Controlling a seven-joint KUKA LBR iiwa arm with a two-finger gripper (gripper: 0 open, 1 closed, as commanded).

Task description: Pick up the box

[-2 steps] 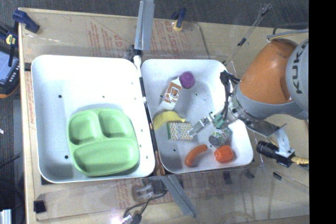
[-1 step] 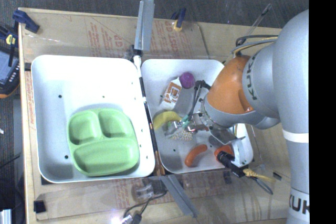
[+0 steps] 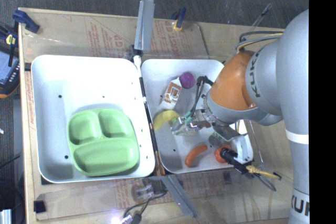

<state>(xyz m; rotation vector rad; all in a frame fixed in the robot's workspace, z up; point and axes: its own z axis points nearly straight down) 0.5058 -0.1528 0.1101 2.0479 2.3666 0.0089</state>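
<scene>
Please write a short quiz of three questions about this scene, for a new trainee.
1. True or false: the green tray lies in the left bin.
2. Which thing lies nearest the box? A) purple ball B) sausage C) green tray
3. Fill in: the gripper hangs over the ____ bin, beside the banana.

Key: 1 true; 2 A; 3 right.
</scene>
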